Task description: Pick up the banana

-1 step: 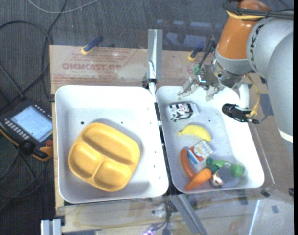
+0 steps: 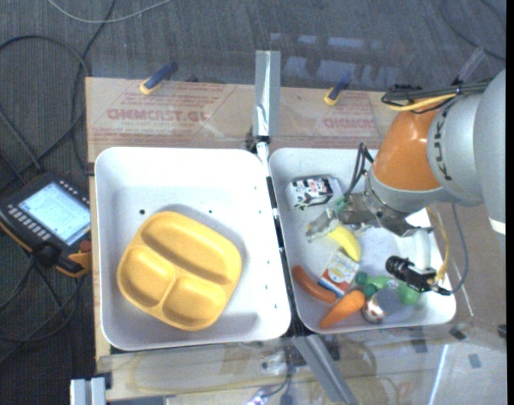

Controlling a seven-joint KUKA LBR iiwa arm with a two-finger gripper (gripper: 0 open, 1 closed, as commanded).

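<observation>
White plastic walls of the right-hand shallow bin (image 2: 282, 251) frame the whole job, and the grey arm with its orange band (image 2: 408, 154) hangs over that bin's middle, coming in from the right. Beside it, past the shared divider, the left white bin (image 2: 113, 192) carries a yellow moulded tray with three compartments (image 2: 181, 268), well apart from the work.

At the arm's end the two-finger gripper (image 2: 334, 223) sits low in the right bin; how wide its fingertips stand I cannot tell, as the wrist covers them. The small yellow banana (image 2: 348, 243) lies just beside and slightly toward the near edge from the fingertips, possibly touching them, though nothing shows it held. Its long axis seems to run slantwise, from the gripper toward the bin's near right corner.

Room is tight. Close beyond the banana sit a small red-and-white packet (image 2: 337, 272), an orange sausage-shaped toy (image 2: 314, 284) and an orange carrot (image 2: 343, 308), with a black-and-white carton (image 2: 312, 191) on the far side. My judgement: a short shift toward the near edge, closing across the banana's narrow width, suits best.
</observation>
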